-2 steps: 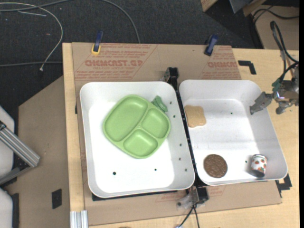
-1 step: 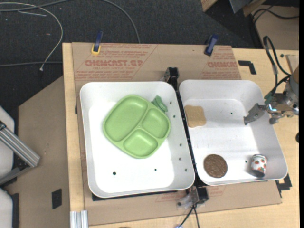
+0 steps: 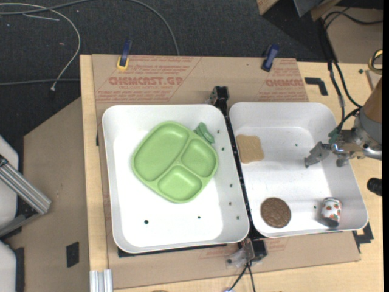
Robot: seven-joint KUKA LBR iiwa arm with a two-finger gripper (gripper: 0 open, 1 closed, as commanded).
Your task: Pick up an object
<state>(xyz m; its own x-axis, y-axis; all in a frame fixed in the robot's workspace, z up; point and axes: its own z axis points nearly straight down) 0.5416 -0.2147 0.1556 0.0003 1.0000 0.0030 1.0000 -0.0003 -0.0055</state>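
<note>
Right bin [image 3: 285, 117] holds three objects: a tan square piece [image 3: 249, 148] at its upper left, a brown round disc [image 3: 276, 212] at lower left, and a small white, red-spotted object [image 3: 330, 210] at lower right. End effector [image 3: 321, 153] sits over the bin's right-centre, grasping nothing; finger state cannot be told. Left bin [image 3: 124, 224] holds a green divided plate [image 3: 175, 162].

Two white bins [image 3: 112, 163]. Left: one green divided plate [image 3: 175, 161], one small green item [image 3: 205, 133]. Right: one tan square [image 3: 249, 148], one brown disc [image 3: 276, 212], one small patterned object [image 3: 330, 210].
</note>
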